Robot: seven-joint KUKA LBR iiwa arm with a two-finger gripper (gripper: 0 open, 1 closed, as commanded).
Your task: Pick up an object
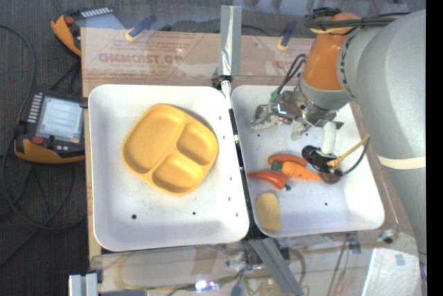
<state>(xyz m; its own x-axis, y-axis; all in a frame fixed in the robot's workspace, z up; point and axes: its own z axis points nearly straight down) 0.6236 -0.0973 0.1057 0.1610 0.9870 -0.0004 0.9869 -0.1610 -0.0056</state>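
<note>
**Camera view, items as they lie.**

1. Left bin [100,170], left half of the frame: you have one yellow divided plate [171,149] lying flat near its middle, three compartments facing up.
2. Right bin [360,211], right half of the frame: three small pieces sit in its lower left part.
   - Carrot [304,173], orange with a green top, lying on its side near the bin's middle.
   - Red chili pepper [268,178], just beside the carrot on its left, possibly touching it.
   - Tan rounded piece [268,210], potato-like, below the pepper near the bin's lower left corner.
3. Gripper [270,115], upper left of the right bin, above the carrot and pepper in the frame and apart from both. You cannot tell whether it is spread or pressed together, and nothing shows in its grasp.

**Handling note.** The carrot looks the nearest candidate. Judge it a light, stiff, smooth toy, likely to slip or roll. Take it across the thick middle, clear of the pepper.
</note>
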